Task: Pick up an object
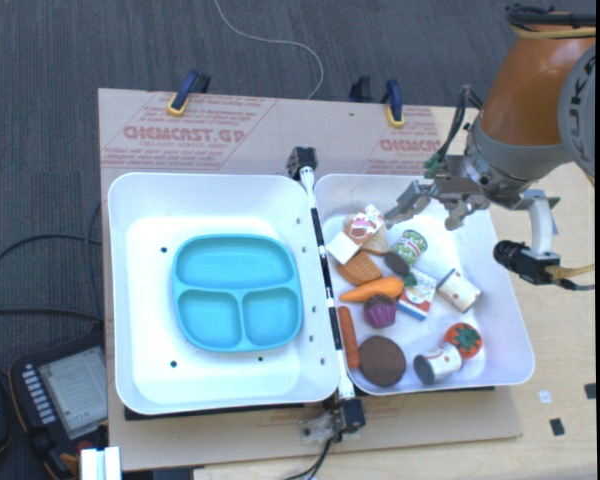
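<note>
My gripper [429, 213] hangs open over the far part of the right bin [510, 340], with nothing between its fingers. Just below and left of it lie a strawberry carton [363, 226] and a green can [412, 244]. Nearer the front are an orange carrot [372, 290], a purple piece [380, 311], a waffle-like cracker [359, 266], a brown disc [382, 360], a red sausage [348, 336], a white cylinder [459, 290] and a tomato [464, 338].
The left bin [140, 218] holds a blue divided plate [240, 293]. A black divider [320, 258] runs between the two bins. Clamps [393, 106] sit at the board's far edge. A cable and black connector [525, 258] hang to the gripper's right.
</note>
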### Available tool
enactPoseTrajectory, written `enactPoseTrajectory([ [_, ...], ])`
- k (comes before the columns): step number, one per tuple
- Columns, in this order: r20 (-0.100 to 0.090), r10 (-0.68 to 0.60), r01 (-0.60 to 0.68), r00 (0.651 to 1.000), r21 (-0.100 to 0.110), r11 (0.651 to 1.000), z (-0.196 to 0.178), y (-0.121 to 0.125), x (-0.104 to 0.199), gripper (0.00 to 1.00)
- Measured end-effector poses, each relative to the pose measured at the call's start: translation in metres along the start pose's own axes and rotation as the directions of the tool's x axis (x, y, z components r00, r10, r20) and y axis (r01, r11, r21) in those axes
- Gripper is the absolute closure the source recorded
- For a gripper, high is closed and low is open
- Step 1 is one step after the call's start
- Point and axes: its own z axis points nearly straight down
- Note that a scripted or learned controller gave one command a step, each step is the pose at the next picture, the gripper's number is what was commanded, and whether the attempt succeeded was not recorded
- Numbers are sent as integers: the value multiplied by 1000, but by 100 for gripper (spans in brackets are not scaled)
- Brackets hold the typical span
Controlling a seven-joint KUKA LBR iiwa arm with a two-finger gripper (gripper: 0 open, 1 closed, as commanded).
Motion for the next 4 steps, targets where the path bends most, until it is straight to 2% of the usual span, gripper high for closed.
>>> enactPoseTrajectory([
  [1, 0, 2, -2, 1000, 4, 1000, 132, 4, -30, 0],
  [2, 1, 1, -1, 1000, 1, 1000, 121, 5, -31, 100],
  [3, 0, 1, -1, 1000, 2, 1000, 121, 5, -30, 0],
  [4, 1, 0, 0, 1000, 2, 1000, 112, 5, -31, 100],
])
